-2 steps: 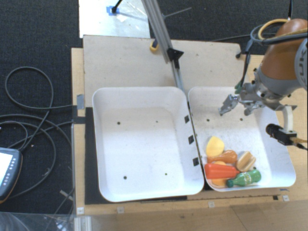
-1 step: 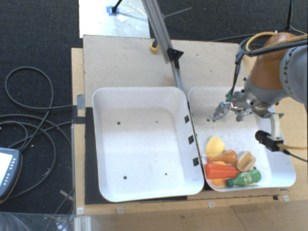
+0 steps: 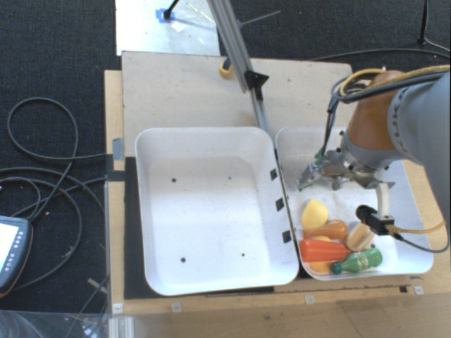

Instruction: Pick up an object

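My gripper (image 3: 321,182) hangs over the upper middle of the right bin (image 3: 416,259), open, with nothing between its fingers. Just below it, in the bin's near half, lies a cluster of toy foods. A yellow lemon-like piece (image 3: 315,213) is closest to the gripper. An orange piece (image 3: 332,229) and a tan bread-like piece (image 3: 360,236) lie beneath that. A red piece (image 3: 323,249) and a green bottle (image 3: 358,261) rest against the front wall.
The left bin (image 3: 204,210) sits next to the right one, sharing a raised divider edge. A grey pole (image 3: 236,37) slants down from the top to the bins' back edge. Yellow and black cables (image 3: 412,227) loop from the arm over the right bin's right side.
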Tool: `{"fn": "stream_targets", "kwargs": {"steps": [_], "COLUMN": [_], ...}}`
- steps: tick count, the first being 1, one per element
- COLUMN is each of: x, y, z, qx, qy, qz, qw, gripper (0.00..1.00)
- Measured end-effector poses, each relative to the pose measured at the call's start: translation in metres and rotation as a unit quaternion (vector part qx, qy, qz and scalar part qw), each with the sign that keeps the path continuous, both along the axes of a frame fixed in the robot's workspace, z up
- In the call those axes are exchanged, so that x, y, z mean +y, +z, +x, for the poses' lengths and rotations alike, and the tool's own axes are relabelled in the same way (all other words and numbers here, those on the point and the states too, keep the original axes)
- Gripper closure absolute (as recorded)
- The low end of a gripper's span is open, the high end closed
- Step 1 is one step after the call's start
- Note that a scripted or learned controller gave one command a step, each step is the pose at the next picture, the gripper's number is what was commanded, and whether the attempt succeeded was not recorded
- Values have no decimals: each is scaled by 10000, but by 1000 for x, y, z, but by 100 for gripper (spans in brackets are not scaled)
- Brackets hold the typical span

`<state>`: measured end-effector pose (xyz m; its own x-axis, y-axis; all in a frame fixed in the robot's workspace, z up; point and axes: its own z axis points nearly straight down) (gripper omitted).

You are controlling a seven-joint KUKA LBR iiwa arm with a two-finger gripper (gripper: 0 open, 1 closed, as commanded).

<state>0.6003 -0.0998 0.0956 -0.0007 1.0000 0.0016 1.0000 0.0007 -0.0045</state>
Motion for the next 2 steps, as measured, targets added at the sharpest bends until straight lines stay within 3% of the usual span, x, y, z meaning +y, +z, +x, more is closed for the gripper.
{"fn": "stream_targets", "kwargs": {"steps": [1, 2], "x": [-1, 2], "y": [15, 78], "z": [2, 9], "qx": [-38, -65], "qy": [-4, 23], "qz": [-5, -14], "qw": [10000, 10000], "gripper": [100, 100]}}
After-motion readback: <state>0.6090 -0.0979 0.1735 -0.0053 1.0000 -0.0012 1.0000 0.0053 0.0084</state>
